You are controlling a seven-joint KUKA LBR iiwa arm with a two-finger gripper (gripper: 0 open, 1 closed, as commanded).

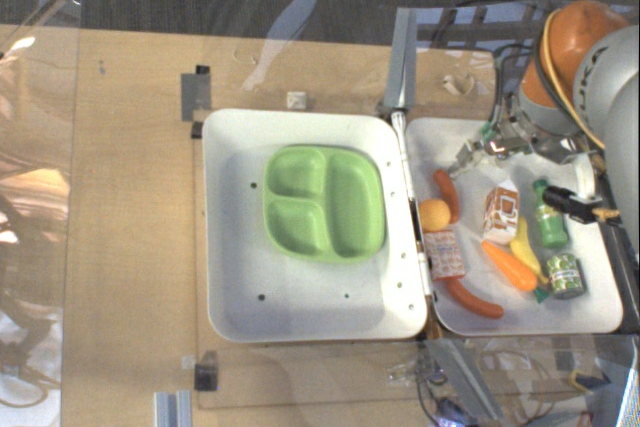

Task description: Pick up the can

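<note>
Camera view, looking down at a slant on a wooden bench [120,215] with two shallow white bins side by side. The left bin [240,305] sits in the middle of the frame and holds a green divided plate [325,203]. The right bin [590,315] sits at the right of the frame and holds a cluster of small items. The can [564,275], green with a patterned label, lies near that bin's lower right corner, just beside a carrot [511,266] and below a green bottle [550,223]. Further left in the same bin are a small carton [501,214], an orange ball [434,215] and two sausages. The grey arm with its orange band enters at the upper right; its gripper [497,147] hangs over the bin's upper part, well apart from the can. Whether its fingers are apart or together cannot be told.
</note>
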